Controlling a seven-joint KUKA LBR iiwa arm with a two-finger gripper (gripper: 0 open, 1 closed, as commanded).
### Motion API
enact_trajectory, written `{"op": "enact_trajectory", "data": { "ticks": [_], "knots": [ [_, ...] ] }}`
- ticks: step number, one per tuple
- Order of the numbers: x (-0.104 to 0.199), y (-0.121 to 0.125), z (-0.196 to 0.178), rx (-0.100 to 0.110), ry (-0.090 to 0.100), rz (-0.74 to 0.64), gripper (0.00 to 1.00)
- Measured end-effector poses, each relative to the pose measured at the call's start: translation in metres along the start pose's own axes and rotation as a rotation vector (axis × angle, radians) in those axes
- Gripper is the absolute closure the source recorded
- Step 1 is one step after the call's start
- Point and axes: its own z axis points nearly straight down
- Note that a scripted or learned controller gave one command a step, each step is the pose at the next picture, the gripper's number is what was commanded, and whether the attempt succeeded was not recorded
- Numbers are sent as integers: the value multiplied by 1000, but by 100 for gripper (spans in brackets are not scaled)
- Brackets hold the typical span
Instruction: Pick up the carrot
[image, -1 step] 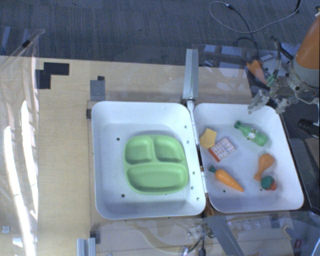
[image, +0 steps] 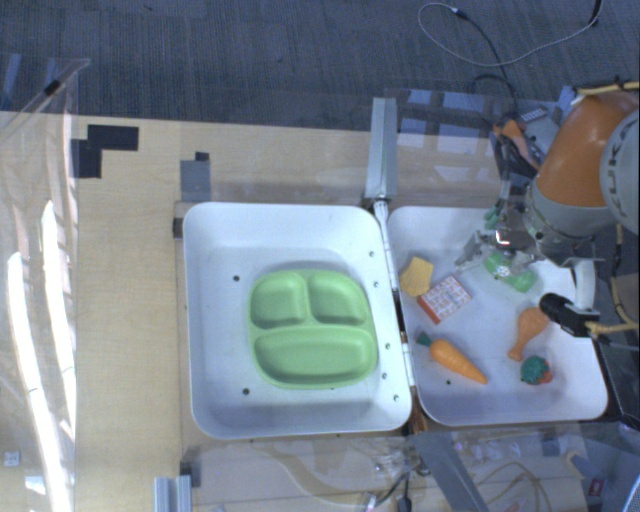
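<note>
Carrot (image: 456, 359) lying near the right bin's (image: 560, 408) near-left corner, gripper (image: 508, 243) well apart at far right, grip perhaps unreadable

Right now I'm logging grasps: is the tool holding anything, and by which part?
Nothing held: the carrot lies in the right bin, apart from the tool.

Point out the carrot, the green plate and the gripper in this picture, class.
carrot (image: 458, 360): camera view, middle of its orange body.
green plate (image: 312, 330): camera view, the ridge between its compartments.
gripper (image: 503, 243): camera view, midway between its fingertips.
</note>
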Motion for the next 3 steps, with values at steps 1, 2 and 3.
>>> {"op": "enact_trajectory", "data": {
  "ticks": [1,2,3],
  "knots": [
    [22,-93,70,2,1,-40,0],
    [22,-91,59,-4,1,-41,100],
    [61,-68,-22,-5,0,-354,100]
  ]
}}
